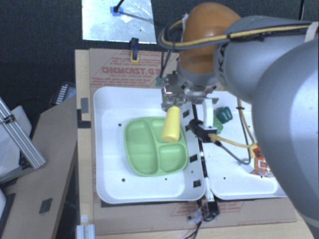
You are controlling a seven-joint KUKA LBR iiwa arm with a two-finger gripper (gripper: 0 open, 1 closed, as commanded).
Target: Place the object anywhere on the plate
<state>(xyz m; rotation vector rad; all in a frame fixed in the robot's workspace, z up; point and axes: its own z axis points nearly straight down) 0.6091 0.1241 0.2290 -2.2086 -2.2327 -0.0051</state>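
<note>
The arm reaches in from the right, its tool [172, 105] gripping a yellow object [171, 124] over the green plate [149, 151] in the left bin [107, 133].

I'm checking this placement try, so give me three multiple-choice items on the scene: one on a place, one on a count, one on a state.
1. Which bin holds the green plate?
A. The left bin
B. The right bin
C. Neither

2. How many compartments does the plate have?
A. One
B. Three
C. Five

3. How does the yellow object stand against the plate?
A. Lying flat in the large left compartment
B. Hanging below the gripper, over the plate's upper right rim
C. Lying in the right bin

Answers:
1. A, the plate sits on the left bin's floor.
2. B, ridges split it into three parts.
3. B, its top end meets the gripper, its lower end overlaps the rim.
</note>
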